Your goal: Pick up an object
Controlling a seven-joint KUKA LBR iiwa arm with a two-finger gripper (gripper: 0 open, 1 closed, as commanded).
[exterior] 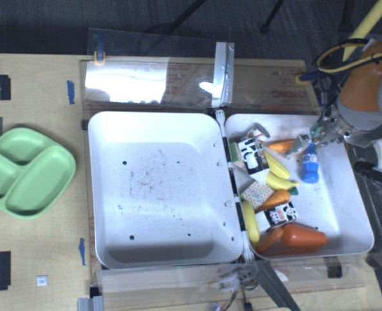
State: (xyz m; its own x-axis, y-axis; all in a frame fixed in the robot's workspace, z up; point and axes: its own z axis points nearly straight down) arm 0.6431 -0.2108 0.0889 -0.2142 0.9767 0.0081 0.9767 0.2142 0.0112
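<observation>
The right bin holds a heap of toy food along its left side. In it lie a black-and-white carton, a carrot, a yellow corn cob, a banana and a red-orange pepper. A blue bottle stands apart near the bin's upper middle. My gripper hangs low over the bin's back right part, just above the blue bottle's top. I cannot tell whether it touches the bottle.
The left bin sits beside the right one, split from it by a ridge. A green divided plate rests on the bench at far left. A clear panel stands behind the bins.
</observation>
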